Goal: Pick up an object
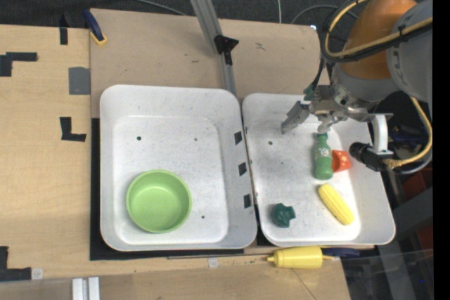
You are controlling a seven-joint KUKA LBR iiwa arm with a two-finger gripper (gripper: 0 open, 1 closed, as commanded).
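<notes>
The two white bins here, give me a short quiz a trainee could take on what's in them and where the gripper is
1. True or false: the green bowl lies in the same bin as the corn cob.
2. Which thing lies nearest the gripper? A. the green bottle B. the dark green toy C. the yellow bottle
3. Fill in: the yellow bottle lies on the bench, outside the ____ bin.

Key: 1 false, the bowl is in the left bin; 2 A; 3 right.
</notes>
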